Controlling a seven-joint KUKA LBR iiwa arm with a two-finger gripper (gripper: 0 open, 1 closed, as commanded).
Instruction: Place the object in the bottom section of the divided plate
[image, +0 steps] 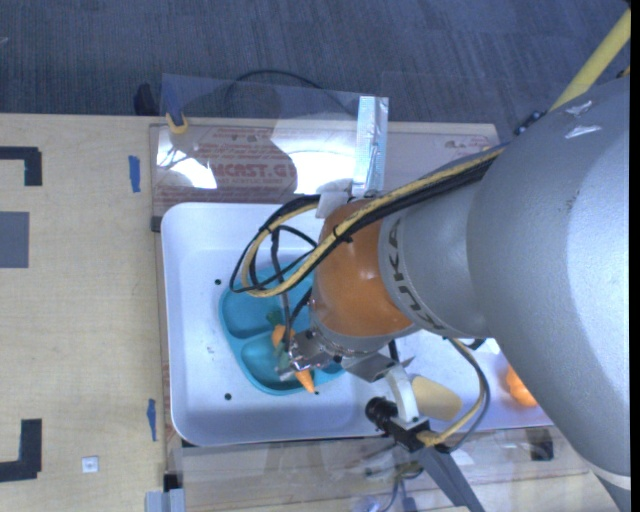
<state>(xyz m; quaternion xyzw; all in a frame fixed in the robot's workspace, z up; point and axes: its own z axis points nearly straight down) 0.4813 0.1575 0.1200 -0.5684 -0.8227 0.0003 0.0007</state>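
- One fixed camera is mounted above the bench (70, 300) and looks down at a slant.
- The white bin (195, 330) lies at frame centre; dark floor fills the top strip of the frame.
- The wooden bench surface occupies the left third of the frame.
- The arm (530, 230) enters from the right and stands close to the lens, covering most of the right half.
- Its orange band (355, 275) sits at frame centre, over the bin.
- No second view exists, so there is no shared area.
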